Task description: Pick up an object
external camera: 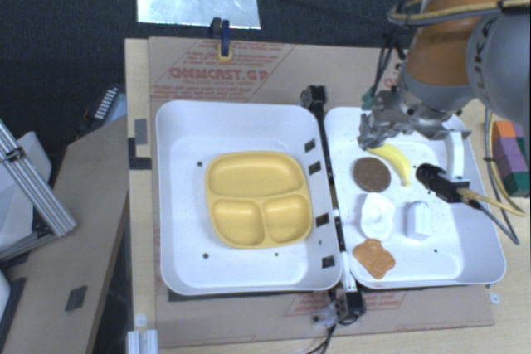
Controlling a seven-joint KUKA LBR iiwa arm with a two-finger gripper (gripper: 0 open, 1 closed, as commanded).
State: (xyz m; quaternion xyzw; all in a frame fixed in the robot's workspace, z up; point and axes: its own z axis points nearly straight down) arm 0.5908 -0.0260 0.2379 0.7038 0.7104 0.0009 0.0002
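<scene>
Yellow and gently curved, a banana (396, 160) is seen in the right bin (473, 261), in its far half and toward the divide between the two bins. Its long axis is laid at a slant, from upper left to lower right in the camera view, with the outside of the curve turned toward the upper right. The lower end is pointed toward the near side of the bin, while the upper end is covered by the gripper (375, 133), which is set directly over it. Which end bears the stem cannot be told, and whether the gripper is open or closed cannot be told either. A round brown disc (371, 174) is placed just beside the banana, on its left. Nearer the front, a white lumpy piece (377, 214) and a small white block (417, 220) are laid side by side, and an orange-brown piece (374, 258) is found close to the front wall. In the left bin (178, 178) a yellow divided tray (253, 199) is laid flat near the middle.
</scene>
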